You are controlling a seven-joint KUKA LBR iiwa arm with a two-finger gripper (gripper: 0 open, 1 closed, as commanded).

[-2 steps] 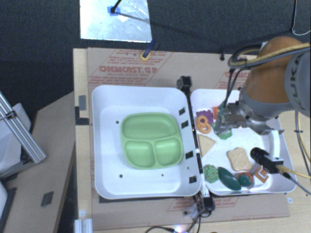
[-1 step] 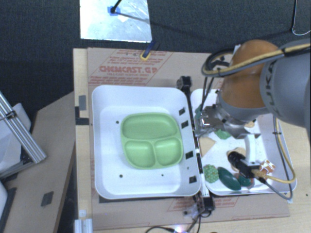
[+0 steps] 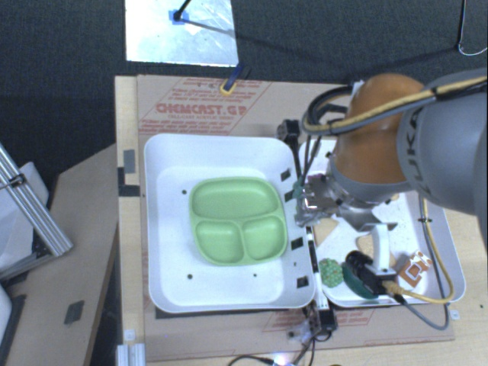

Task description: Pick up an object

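Gripper [image 3: 309, 202] low over right bin [image 3: 450, 280], near its left wall; I cannot tell its state (wrist blocks it). Candidates just below it: green lump [image 3: 330, 271], tan wedge [image 3: 326, 229]. I'd pick one, centre over it, descend straight, avoid wall.

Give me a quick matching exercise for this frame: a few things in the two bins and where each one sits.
Things:
1. green divided plate
2. green bumpy lump
3. orange-and-white block
4. arm

Places:
A. right bin, near its right wall
B. middle of the left bin
C. above the right bin, hiding much of it
D. right bin, near-left corner

Pairs: 1-B, 2-D, 3-A, 4-C
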